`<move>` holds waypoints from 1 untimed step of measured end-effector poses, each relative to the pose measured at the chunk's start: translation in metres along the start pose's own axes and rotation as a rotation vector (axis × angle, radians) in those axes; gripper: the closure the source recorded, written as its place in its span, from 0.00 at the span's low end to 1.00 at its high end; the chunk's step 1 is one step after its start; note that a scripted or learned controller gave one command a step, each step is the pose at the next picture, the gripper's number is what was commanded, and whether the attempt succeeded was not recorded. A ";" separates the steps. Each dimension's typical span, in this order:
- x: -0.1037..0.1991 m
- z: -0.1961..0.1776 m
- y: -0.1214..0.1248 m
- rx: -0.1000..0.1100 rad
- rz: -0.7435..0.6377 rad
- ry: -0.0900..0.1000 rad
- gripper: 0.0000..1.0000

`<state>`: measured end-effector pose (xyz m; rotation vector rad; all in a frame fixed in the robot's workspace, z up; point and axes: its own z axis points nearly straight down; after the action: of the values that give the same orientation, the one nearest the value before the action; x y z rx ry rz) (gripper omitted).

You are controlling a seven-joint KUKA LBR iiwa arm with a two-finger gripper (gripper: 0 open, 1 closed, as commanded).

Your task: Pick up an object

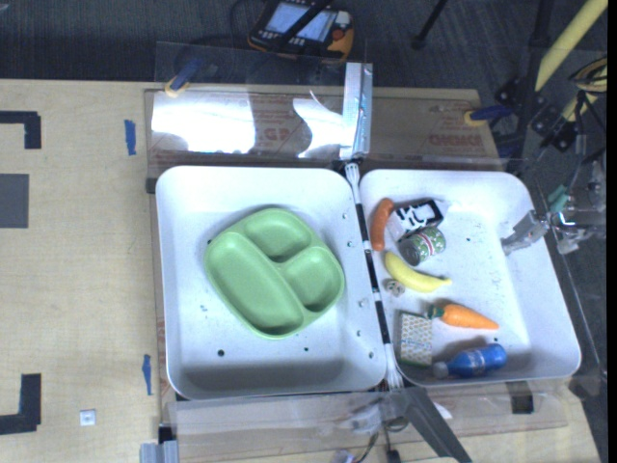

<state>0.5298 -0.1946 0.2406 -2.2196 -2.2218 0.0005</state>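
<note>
In the right bin, along its left side, lie the things there are to choose from: an orange pepper against the dividing wall, a black-and-white packet just beside it, a small can below that, a banana under the can, a carrot lower still, a mesh-patterned pouch at the lower left, and a blue bottle near the front wall. They sit close together, several touching or nearly so, while the right half of that bin's floor is bare. The tool hangs at the bin's right edge, well apart from every item, with nothing between its tips; whether it is spread or pressed together I cannot tell, since it appears small and pale against the white wall. The left bin carries a green divided plate, and both bins rest on the wooden surface. By my judgement the task is at its start: no object has been chosen or reached. The next move calls for travel leftward over the cluster, then a descent onto something with free space around it; the carrot or bottle looks least crowded, and a grasp across the narrow width would suit either.
</note>
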 end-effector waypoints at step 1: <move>0.060 0.077 0.016 0.001 -0.089 0.000 0.00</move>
<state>0.5461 -0.1347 0.1638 -2.1186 -2.3173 0.0012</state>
